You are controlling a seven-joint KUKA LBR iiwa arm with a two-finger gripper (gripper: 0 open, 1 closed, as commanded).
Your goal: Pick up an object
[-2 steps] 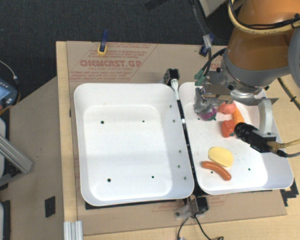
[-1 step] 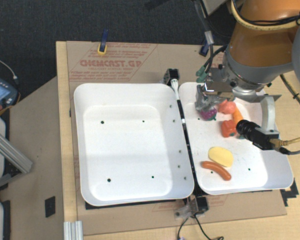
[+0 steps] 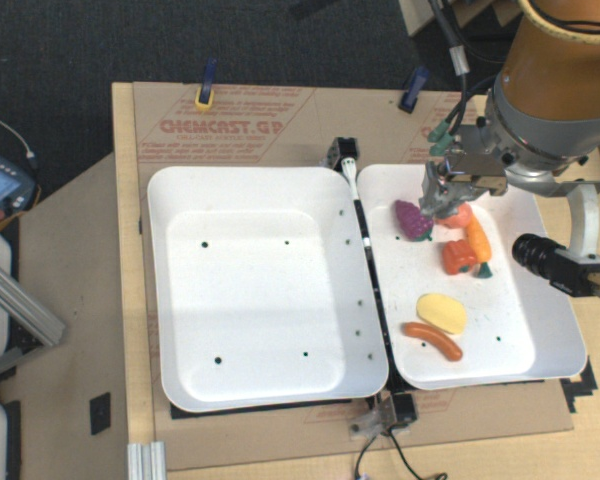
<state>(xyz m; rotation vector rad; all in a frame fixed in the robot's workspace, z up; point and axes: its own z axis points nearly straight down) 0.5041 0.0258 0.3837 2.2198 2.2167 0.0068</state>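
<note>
The right bin holds several toy foods. A purple piece lies near its upper left, with a pink piece just right of it. An orange carrot and a red-orange piece sit below those. Lower down are a yellow lemon-like piece and a red-orange sausage. My gripper reaches down over the gap between the purple and pink pieces, its tips right at them. Nothing can be made out between the fingers.
The left bin lies beside the right one, with a black divider strip between them. A black cylindrical part of the arm hangs over the right bin's right side. Clamps hold the cardboard base at the back.
</note>
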